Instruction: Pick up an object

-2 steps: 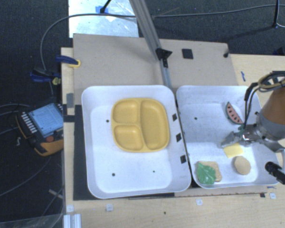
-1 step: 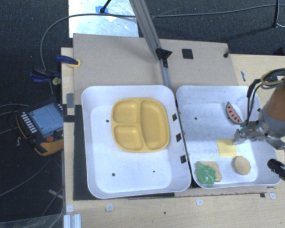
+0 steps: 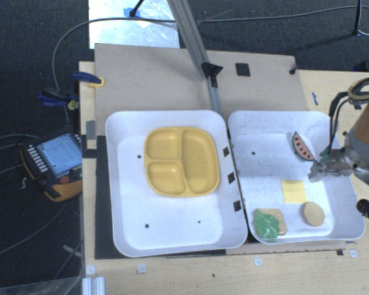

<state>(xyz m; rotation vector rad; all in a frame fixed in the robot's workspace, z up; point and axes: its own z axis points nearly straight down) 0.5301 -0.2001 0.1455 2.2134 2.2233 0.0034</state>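
While gripper (image 3: 318, 172) hovered low, you saw no pick done; grip state unreadable; watermelon slice (image 3: 302, 146) just beside, yellow square (image 3: 293, 191) just below.

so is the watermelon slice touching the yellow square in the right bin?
Apart. The camera view shows bare white bin floor between the watermelon slice and the yellow square, which lies lower in the right bin.

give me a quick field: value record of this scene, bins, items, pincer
left bin: holds a yellow divided plate
right bin: holds a watermelon slice, a yellow square, a tan round piece, a green-topped piece
pincer: over the right bin, between the watermelon slice and the yellow square
held item: none seen
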